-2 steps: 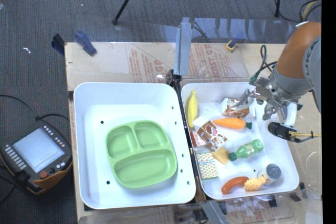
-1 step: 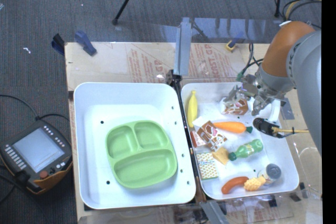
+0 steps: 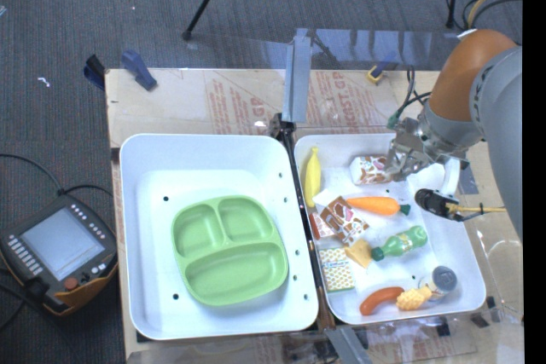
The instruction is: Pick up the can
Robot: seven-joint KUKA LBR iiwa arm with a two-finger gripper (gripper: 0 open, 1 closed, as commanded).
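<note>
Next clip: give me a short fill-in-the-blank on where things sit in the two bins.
1. The green divided tray lies in the ____ bin.
2. The can sits near the right bin's ____ right corner.
3. The gripper hovers over the small carton, beside the ____ banana.
4. The carrot lies just above the ____ bottle.

Missing words: left; lower; yellow; green

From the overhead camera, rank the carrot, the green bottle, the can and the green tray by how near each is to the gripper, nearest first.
Measured from the gripper in the camera view:
1. Carrot, just below and left of it in the right bin.
2. Green bottle, further down the same bin.
3. Can, near that bin's lower right corner.
4. Green tray, across in the left bin.
</note>
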